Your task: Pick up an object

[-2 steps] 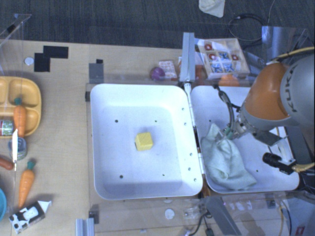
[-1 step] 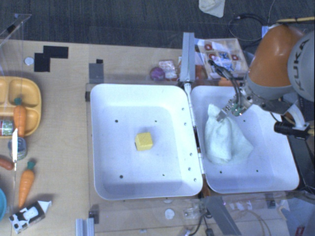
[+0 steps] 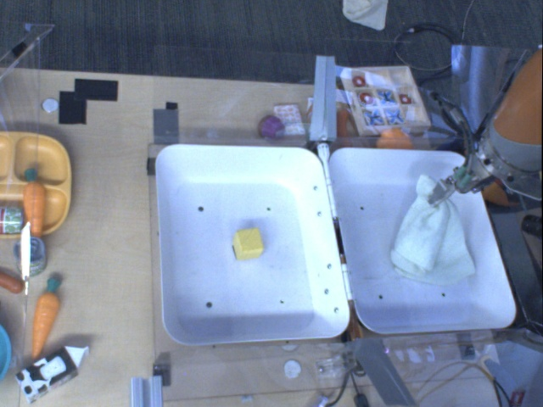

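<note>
A white cloth [image 3: 434, 237] hangs in a drawn-up peak in the right bin [image 3: 373, 299], its top corner pinched between the closed fingers of the gripper [image 3: 447, 188] while its lower folds appear to rest on the bin floor near the right wall. The grasp looks made and the lift begun; what seems left is raising the cloth clear of the bin without it slipping. In the left bin [image 3: 195, 312], a small yellow block [image 3: 249, 243] sits alone near the middle, well apart from the arm. On the wooden surface [image 3: 102, 312] at far left lie a yellow tray [image 3: 53, 161] and toy carrots [image 3: 43, 310].
</note>
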